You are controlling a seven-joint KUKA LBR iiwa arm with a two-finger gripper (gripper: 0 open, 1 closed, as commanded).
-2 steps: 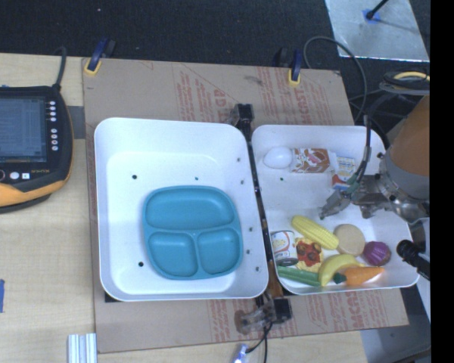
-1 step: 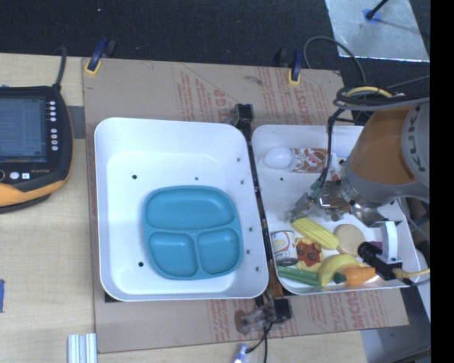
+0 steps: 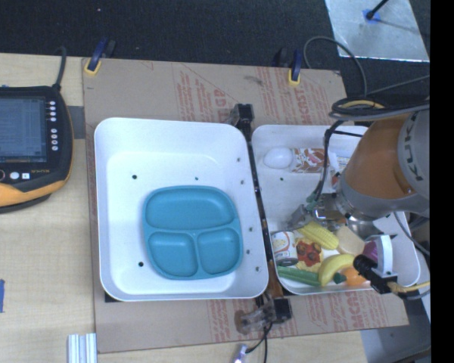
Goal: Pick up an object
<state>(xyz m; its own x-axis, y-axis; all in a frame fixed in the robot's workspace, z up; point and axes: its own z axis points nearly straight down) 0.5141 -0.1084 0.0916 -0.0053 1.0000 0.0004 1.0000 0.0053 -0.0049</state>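
1. Nearest us, we see the grey arm with its orange band (image 3: 378, 165) reaching in from the right over the right bin (image 3: 266, 141).
2. The gripper (image 3: 325, 206) hangs low over the clutter in that bin; we cannot tell how its jaws stand, nor whether anything sits between them.
3. Just below it we note a corn cob (image 3: 319, 235), a banana (image 3: 334, 267), a green vegetable (image 3: 299, 276) and a small printed can (image 3: 284, 246), all crowded together at the bin's near end.
4. A white egg (image 3: 277, 157) lies apart at the far end.
5. The left bin (image 3: 113, 203) holds a blue divided plate (image 3: 191, 231).
6. A teach pendant (image 3: 23, 146) rests on the bench, left.
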